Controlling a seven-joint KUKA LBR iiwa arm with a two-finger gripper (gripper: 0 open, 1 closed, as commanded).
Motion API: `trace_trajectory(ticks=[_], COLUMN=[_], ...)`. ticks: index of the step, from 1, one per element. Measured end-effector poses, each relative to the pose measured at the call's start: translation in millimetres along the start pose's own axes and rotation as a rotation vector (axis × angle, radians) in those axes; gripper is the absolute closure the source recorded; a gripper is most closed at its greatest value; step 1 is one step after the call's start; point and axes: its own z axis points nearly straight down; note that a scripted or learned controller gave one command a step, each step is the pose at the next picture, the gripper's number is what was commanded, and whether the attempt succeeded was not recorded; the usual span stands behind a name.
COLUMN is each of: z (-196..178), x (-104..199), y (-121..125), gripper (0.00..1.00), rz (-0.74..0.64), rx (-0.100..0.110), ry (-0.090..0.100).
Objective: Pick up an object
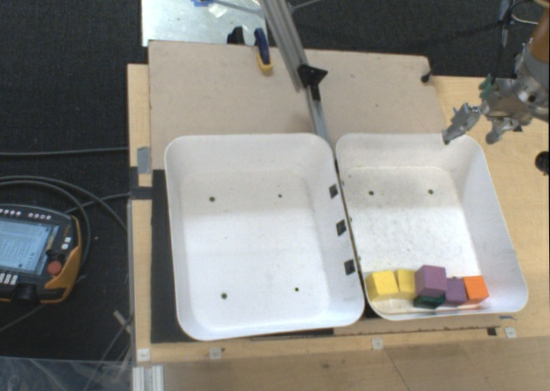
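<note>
So far nothing is picked up. The end effector (478, 124) hangs at the far right corner of the right bin (494, 196), just above its rim, with its two fingers spread apart and nothing between them. It sits well apart from the objects, which are all bunched along the near wall of that bin: a yellow block (382, 284) and a second yellow piece (406, 278) beside it, a purple block (431, 277), a smaller purple block (455, 290), a dark green piece (428, 301) and an orange block (475, 287). They touch or nearly touch each other, so singling one out looks awkward. The left bin (185, 235) holds no objects. My judgement: the task is at its start, with the approach, descent, closing and lift all left to do.
</note>
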Motion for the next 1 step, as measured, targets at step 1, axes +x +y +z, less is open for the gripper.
trace_trajectory(ticks=[1], z=[-12.3], x=[-0.1], y=[1.1], gripper=[1.00], rz=[-0.004], rx=[-0.005], ry=[-0.002])
